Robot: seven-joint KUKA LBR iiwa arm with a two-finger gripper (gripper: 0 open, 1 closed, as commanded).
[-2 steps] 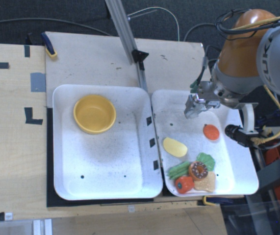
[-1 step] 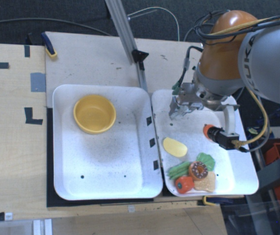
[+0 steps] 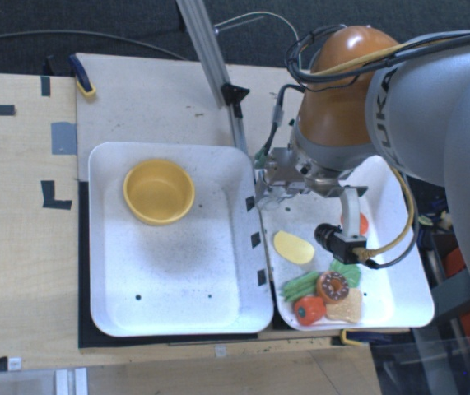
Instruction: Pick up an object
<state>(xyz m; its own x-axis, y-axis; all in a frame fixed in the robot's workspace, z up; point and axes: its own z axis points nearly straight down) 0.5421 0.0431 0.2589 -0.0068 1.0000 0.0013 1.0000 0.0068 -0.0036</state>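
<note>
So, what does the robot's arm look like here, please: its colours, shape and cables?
The arm has a smooth, rounded grey casing, with a large glossy orange band above the wrist. Thin dark cables loop over the orange part. Below it sits the hand, a compact block of bare grey metal.

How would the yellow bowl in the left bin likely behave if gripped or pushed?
The yellow bowl looks like rigid, light plastic, so it should keep its shape. Standing upright, it would probably slide across the left bin rather than tip.
</note>
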